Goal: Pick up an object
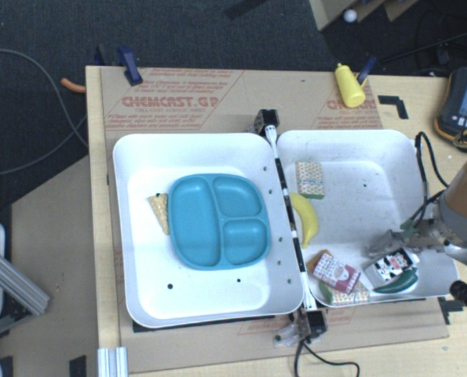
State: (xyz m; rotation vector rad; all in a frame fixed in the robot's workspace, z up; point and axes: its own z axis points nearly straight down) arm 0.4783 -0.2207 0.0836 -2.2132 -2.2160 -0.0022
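Camera view: tan bench (178, 100), dark carpet (37, 22) around.

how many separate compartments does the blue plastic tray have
3. The blue plastic divided tray in the left white bin has one long compartment on its left side, and two smaller ones on its right side, one above the other.
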